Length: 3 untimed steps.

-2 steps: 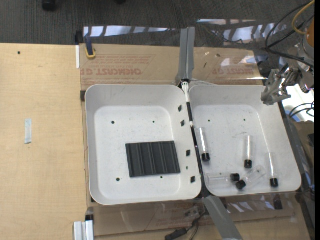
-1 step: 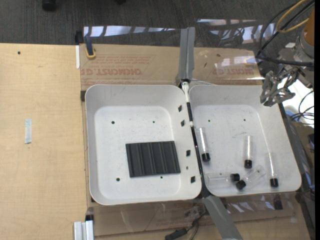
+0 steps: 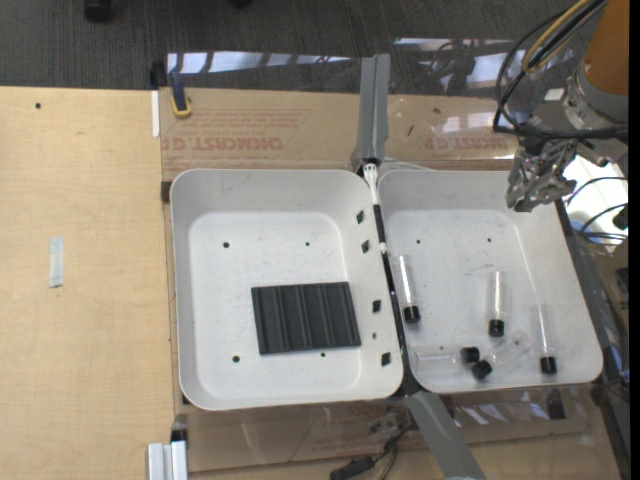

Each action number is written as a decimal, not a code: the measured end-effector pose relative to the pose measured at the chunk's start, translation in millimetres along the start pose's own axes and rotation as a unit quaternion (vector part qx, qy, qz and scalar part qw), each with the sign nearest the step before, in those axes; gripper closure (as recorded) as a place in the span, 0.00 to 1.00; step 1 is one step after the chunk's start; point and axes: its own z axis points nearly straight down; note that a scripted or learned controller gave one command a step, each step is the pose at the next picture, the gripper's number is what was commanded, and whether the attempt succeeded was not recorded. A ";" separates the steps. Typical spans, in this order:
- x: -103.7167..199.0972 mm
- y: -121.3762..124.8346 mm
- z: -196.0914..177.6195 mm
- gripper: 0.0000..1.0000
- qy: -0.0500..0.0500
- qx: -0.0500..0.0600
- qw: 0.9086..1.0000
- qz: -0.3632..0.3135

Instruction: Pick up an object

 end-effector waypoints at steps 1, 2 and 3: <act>13.4 -18.3 -22.0 1.00 0.000 0.000 0.984 -0.179; 32.6 2.7 16.5 1.00 0.000 -0.002 0.985 -0.175; 41.7 40.8 -0.5 1.00 0.001 -0.002 0.978 -0.208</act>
